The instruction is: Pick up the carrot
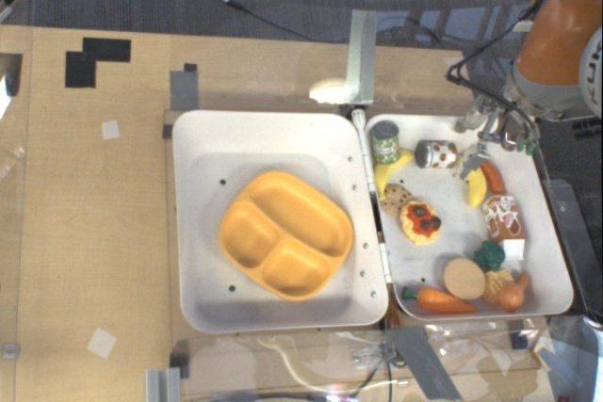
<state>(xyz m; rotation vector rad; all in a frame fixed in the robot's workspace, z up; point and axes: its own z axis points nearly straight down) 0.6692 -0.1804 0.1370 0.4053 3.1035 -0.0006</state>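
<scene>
We saw a yellow plate (285,233) in the left bin (198,297). In the right bin (556,292) the carrot (443,300) lay at six o'clock, beside a tan disc (464,278). The gripper (485,138) hovered at one o'clock, well apart from it, its fingers spread and holding nothing.

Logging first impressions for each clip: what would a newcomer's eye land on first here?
The yellow tray, with three compartments, sits in the middle of the left bin and dominates the view. The right bin is crowded with toy food, the carrot lying along its near edge. The arm's orange band stands out at upper right, with the tool hanging over that bin's far end.
</scene>
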